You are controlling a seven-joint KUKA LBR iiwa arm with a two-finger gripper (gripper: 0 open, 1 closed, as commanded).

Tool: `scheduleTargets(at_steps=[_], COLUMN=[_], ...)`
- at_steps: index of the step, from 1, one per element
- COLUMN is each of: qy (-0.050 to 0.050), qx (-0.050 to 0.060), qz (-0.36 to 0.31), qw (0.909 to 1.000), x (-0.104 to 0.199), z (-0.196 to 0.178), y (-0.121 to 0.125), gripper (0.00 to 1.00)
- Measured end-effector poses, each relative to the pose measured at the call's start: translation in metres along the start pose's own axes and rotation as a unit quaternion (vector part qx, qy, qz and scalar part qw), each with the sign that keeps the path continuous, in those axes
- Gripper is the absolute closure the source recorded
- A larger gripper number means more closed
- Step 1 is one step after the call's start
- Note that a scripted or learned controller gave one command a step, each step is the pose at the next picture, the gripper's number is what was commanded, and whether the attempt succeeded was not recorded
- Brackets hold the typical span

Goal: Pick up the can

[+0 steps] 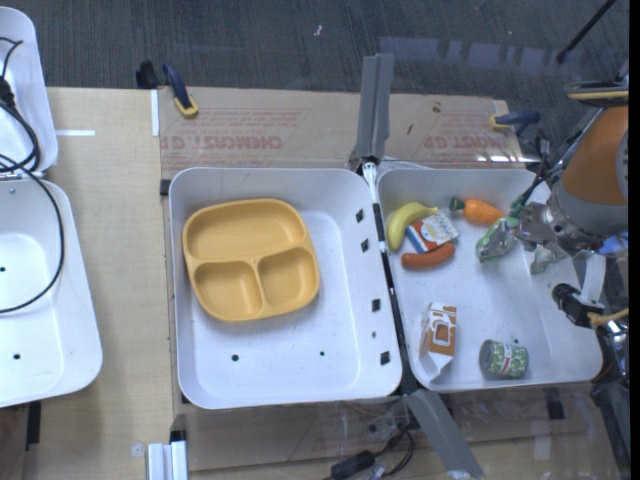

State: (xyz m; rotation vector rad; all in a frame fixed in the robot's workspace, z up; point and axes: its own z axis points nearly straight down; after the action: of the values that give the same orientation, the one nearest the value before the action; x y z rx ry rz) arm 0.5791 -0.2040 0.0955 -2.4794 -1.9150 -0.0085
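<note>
The arm [600,168] was cut off by the right edge, the end effector [520,240] was too small and cluttered to read, and the white tub [40,298] ran off the left edge.

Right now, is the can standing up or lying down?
Lying down: the can rests on its side in the right bin, its round end facing left.
</note>
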Motion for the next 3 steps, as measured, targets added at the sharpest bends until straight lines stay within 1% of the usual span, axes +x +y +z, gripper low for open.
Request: scheduleTargets(at_steps=[1,2,3], qy=[-0.002,-0.005,-0.005], qx=[-0.003,-0.001,-0.001], qz=[0.0,-0.001,-0.015], qw=[1.0,1.0,0.9999], x=[0.002,0.016,0.021], z=[0.001,0.005,0.004], y=[-0.002,-0.049,-0.006], gripper=[0.0,0.0,0.0])
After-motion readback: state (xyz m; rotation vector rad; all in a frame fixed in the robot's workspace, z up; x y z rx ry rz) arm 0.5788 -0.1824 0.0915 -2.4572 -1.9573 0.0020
